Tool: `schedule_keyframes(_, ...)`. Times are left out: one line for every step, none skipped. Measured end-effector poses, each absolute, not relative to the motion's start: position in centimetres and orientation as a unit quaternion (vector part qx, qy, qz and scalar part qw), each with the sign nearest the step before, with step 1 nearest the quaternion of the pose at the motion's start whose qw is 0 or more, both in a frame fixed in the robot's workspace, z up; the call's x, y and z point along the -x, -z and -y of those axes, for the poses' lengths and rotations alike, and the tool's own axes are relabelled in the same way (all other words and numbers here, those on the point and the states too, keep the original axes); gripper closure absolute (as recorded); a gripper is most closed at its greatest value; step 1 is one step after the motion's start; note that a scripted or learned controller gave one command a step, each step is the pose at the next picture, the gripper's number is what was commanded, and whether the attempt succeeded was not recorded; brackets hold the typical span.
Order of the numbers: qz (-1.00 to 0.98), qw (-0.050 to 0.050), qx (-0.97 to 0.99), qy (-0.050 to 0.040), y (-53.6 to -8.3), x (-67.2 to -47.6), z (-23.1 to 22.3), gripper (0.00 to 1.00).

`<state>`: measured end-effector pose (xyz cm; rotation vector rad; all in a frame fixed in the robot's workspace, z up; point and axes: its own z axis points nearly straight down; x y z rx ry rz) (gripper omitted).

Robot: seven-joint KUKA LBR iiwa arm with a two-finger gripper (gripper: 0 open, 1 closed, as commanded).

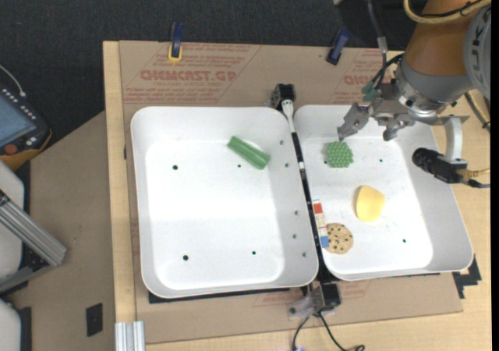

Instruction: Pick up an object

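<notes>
The gripper point(367, 129) hangs over the far part of the right bin point(437, 252), its two fingers point(348, 125) spread apart with nothing between them. Just below and slightly left of the left fingertip lies a bumpy green ball point(338, 155) on the bin floor, close to the finger; whether they touch cannot be told. Nearer the camera from the fingers, well apart from them, rests a yellow rounded piece point(369, 203), and beyond that toward the bin's near-left corner a cookie with dark chips point(338, 238). Far to the left of the fingers, across the divider, a green cylinder-like block point(248, 152) lies tilted in the left bin point(156, 264).
</notes>
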<state>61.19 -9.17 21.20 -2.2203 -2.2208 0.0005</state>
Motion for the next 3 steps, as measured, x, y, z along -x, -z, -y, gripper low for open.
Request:
schedule_keyframes(0.706, 0.004, 0.709, -0.0035, -16.3, -54.5, 11.1, 0.00)
schedule_keyframes(0.705, 0.003, 0.709, -0.0016, -8.1, -49.2, 13.7, 0.00)
schedule_keyframes(0.705, -0.002, 0.709, -0.0013, -8.5, -48.4, 19.6, 0.00)
